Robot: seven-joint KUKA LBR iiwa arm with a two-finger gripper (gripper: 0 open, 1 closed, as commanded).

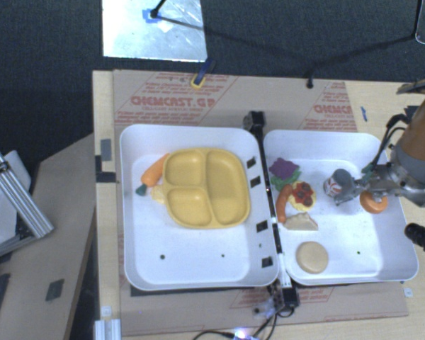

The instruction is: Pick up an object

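Note:
In the right bin (361,261) lie several toy foods: purple grapes (284,168), an orange carrot (282,201), a pizza slice (302,195), a pale wedge (302,222) and a round tan bun (312,256). An orange ring-shaped piece (374,203) sits near the bin's right side. My gripper (337,187) hangs low over the middle of the right bin, just left of the orange piece and right of the pizza slice. Its tip is a grey blur with a red spot. Nothing is seen held in it.
The left bin (191,268) holds a yellow divided plate (202,188) with a second carrot (154,170) at its left edge. A black divider (266,190) runs between the bins. The arm (416,154) comes in over the right bin's right rim.

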